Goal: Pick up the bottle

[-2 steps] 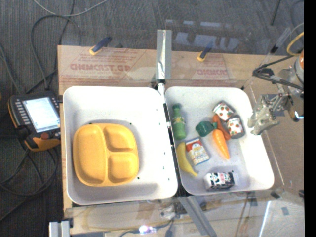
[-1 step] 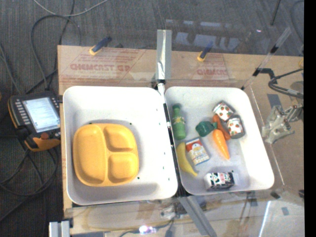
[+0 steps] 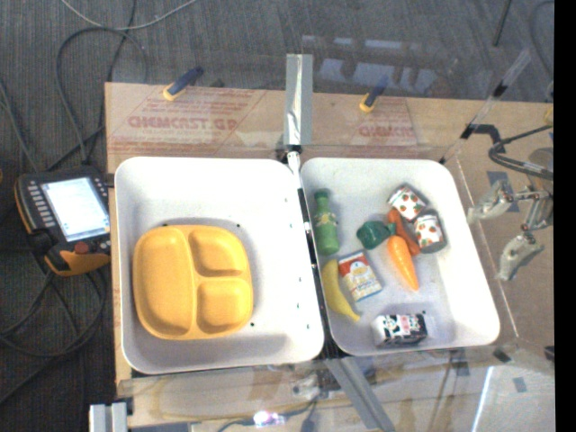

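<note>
The bottle (image 3: 324, 224) is green with a dark cap and a yellow label. It lies in the right bin (image 3: 468, 268), along its left wall, with the cap pointing to the far side. A banana (image 3: 340, 292) lies just in front of its base, and a small red and white carton (image 3: 361, 276) sits to the banana's right.
The right bin also holds a dark green piece (image 3: 373, 234), a carrot (image 3: 404, 262), two strawberry-print cups (image 3: 408, 202) (image 3: 429, 231) and a black and white carton (image 3: 401, 328). A yellow divided plate (image 3: 192, 280) lies in the left bin (image 3: 207, 180). A teach pendant (image 3: 67, 212) sits off the bench's left.
</note>
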Controlling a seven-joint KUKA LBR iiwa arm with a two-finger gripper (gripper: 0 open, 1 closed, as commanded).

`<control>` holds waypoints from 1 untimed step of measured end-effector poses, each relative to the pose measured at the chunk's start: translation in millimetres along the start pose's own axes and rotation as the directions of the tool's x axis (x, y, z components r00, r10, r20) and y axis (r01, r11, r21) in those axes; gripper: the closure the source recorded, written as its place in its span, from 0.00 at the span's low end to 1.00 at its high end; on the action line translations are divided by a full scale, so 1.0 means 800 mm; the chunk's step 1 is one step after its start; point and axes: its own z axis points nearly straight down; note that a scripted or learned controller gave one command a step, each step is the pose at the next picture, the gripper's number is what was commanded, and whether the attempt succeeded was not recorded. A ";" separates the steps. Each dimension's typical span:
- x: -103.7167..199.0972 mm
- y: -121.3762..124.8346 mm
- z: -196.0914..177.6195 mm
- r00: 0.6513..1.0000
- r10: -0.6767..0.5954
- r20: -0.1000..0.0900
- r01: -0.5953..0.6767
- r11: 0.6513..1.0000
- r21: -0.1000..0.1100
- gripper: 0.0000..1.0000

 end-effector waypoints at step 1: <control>-0.074 0.020 0.182 0.898 -0.440 0.000 0.440 0.898 -0.002 0.00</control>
